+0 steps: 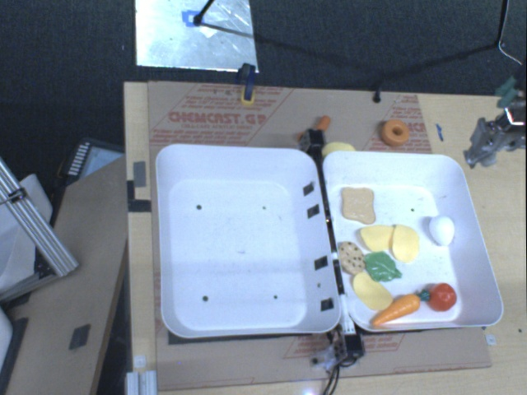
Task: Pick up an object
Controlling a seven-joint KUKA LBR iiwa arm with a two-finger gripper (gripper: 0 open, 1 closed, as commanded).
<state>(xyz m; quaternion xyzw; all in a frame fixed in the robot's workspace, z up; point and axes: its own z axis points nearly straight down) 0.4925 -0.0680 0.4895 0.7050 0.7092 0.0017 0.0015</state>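
Observation:
The right bin [461,179] holds several toy foods. A tan toast slice [358,205] lies near its back left, and a white egg [442,230] sits toward the right wall. Two yellow slices [392,239], a speckled cookie [352,257] and a green leaf [381,266] cluster in the middle. Along the front lie another yellow piece [371,290], an orange carrot [398,307] and a red tomato [442,296]. My gripper [487,144] hangs at the far right, above the bench and outside the bin's back right corner, with nothing visibly in it.
The left bin [177,220] sits beside the right one, joined by black clips. Behind the bins, on the cardboard sheet, lie a donut [395,132], a yellow piece [338,148] and a small orange object [324,123]. A metal frame [33,229] stands at far left.

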